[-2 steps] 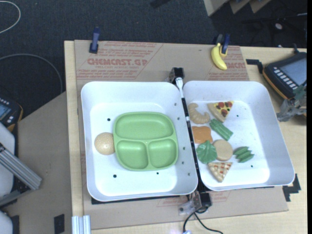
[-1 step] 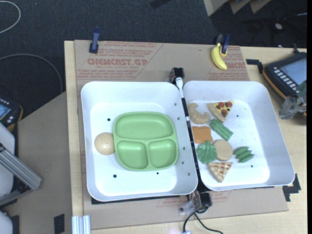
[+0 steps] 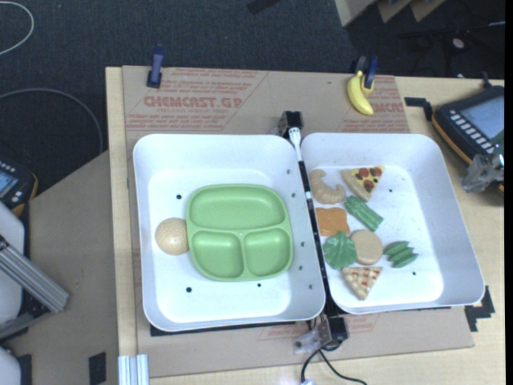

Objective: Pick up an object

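The right bin (image 3: 425, 167) holds small toy foods clustered toward its left side: a pizza slice (image 3: 363, 180), croissant (image 3: 325, 188), orange cracker (image 3: 332, 220), leafy green (image 3: 340, 249) and round cookie (image 3: 368, 247). They appear to be light, rigid, smooth plastic. The green bean pod (image 3: 400, 253) lies apart from the others; grasp it across its narrow width. Gripper state: cannot tell.

Left bin (image 3: 152, 215): green divided plate (image 3: 239, 231), beige cookie (image 3: 171, 236) touching its left edge. Right bin (image 3: 433, 215): toy foods clustered.
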`<state>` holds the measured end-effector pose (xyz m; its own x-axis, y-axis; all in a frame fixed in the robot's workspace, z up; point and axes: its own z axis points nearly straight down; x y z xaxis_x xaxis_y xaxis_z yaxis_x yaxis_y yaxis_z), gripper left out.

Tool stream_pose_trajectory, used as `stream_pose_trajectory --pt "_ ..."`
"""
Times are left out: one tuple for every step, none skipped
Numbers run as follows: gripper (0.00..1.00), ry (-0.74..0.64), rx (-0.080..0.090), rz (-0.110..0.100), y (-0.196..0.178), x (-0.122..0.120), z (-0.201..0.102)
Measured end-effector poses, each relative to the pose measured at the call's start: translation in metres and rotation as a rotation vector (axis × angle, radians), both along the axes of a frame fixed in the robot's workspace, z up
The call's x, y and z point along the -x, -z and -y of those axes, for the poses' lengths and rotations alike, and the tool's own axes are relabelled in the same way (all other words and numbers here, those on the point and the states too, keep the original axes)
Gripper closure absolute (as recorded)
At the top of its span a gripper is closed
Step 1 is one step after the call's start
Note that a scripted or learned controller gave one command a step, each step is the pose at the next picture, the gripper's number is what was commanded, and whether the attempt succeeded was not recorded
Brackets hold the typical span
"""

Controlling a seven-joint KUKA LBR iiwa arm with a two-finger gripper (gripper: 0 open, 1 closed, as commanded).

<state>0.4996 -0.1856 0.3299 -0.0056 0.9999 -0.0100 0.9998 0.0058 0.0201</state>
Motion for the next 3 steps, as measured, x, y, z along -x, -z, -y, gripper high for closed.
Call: stream_pose_trajectory --pt "1.0 -0.001 0.002 0.003 -0.01 -0.001 0.0" --pt "1.0 -0.003 0.003 0.006 -0.021 -0.002 0.0" --pt "1.0 -0.004 0.005 0.009 -0.031 -0.002 0.0"
